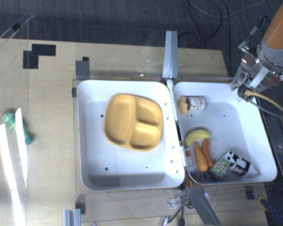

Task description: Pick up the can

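Tabletop (47, 182): carrying two white bins side by side.
Left bin (89, 168): holding a yellow tray (132, 121).
Right bin (245, 126): holding the can and small food items.
Arm (278, 32): hanging at the right bin's 1 o'clock corner, well apart from the can.
Gripper (243, 86): whether the fingers are apart or together, I cannot tell.
Can (195, 103): lying on its side at the bin's 10 o'clock, just beside the wall and a tan piece (183, 106).
Risk: can rolling away; fingers striking the wall or catching the tan piece.

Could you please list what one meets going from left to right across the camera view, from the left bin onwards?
Yellow tray → can → black-and-white carton → gripper.
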You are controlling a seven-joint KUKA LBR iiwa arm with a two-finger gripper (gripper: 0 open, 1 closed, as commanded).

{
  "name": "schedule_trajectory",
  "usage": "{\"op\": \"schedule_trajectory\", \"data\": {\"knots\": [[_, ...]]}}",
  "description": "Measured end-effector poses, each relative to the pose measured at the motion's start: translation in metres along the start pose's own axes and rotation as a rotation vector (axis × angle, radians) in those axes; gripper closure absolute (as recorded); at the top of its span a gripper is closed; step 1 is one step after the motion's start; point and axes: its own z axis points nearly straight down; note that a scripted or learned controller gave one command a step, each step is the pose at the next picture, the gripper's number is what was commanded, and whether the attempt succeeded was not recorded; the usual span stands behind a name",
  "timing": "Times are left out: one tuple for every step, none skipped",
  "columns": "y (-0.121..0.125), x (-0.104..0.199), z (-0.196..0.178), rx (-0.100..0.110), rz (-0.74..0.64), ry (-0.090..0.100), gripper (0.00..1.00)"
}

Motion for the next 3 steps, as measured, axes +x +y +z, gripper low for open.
{"op": "schedule_trajectory", "data": {"knots": [[-0.028, 0.053, -0.011, 0.0, 0.036, 0.001, 1.0], [-0.052, 0.063, -0.104, -0.001, 0.247, 0.002, 1.0], [-0.092, 0.037, 0.041, 0.003, 0.004, 0.0, 1.0]]}}
